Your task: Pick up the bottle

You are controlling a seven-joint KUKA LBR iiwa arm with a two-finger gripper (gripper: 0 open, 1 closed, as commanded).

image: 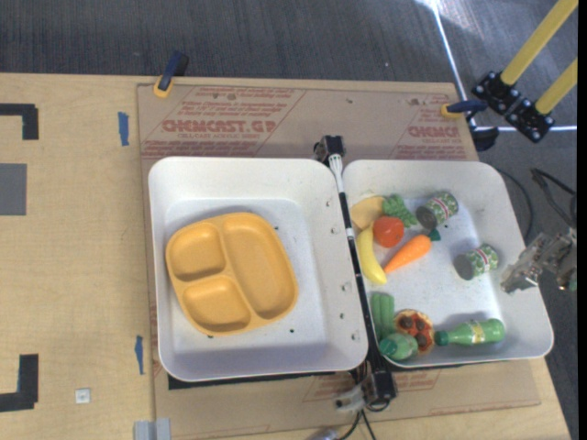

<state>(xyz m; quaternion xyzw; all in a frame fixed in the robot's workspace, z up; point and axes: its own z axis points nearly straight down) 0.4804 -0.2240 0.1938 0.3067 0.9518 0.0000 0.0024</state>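
A: Bottle (471,333) first, where does it sit?

B: It lies on its side in the right bin (523,236), down at about five o'clock of that bin's floor, close along the near wall. It is green with a pale label band, neck pointing toward nine o'clock, base toward three.

A: What crowds it?

B: At its neck end, a small orange-and-red toy (415,323) and a green vegetable (396,346) sit just beside it. Two little cans (479,260) (439,211) lie further up, toward twelve o'clock, apart from it. A carrot (407,253), a tomato (388,231) and a banana (370,257) are over at ten o'clock, well apart. The left bin (174,200) holds only a yellow divided plate (230,270).

A: And the gripper?

B: The gripper (529,266) shows at the right bin's three o'clock rim, a grey blurred shape. Whether it is spread or closed, I cannot tell, and nothing appears in its grasp.

A: So which step is this?

B: I judge it the approach, with the grasp not yet made. The next move calls for travel toward six o'clock to get above the bottle's body, then closing across its narrow width, favouring the base end so the toys near the neck are not caught
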